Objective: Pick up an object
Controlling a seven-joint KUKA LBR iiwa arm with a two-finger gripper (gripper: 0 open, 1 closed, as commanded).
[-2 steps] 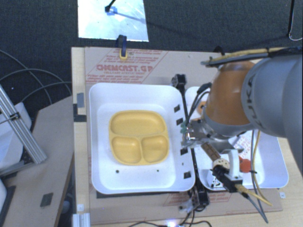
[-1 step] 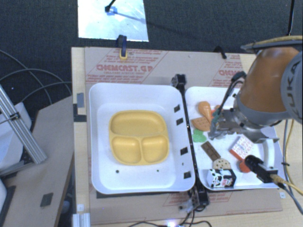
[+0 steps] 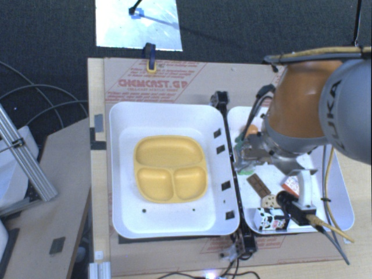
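Grey metal of the gripper [image 3: 251, 153] low over the right bin [image 3: 347, 214], hard against its left wall near the divider between the two bins; jaws hidden under the wrist, so cannot tell how far open or whether anything is caught. Crowded spot for a grasp: something orange [image 3: 251, 130] and a green scrap [image 3: 244, 168] just beside the wrist. Judged a reach down for one of the small things heaped on this side. Further toward the near edge of the bench, a brown bar [image 3: 258, 185], a red and white packet [image 3: 292, 185], a spotted piece [image 3: 268, 201] and a black and white piece [image 3: 268, 220], close together, cables draped over the near right corner. Little side room; lifting straight up looks safest. Well apart in the left bin [image 3: 122, 156], a yellow divided tray [image 3: 170, 168], lying flat mid-bin with open floor all round
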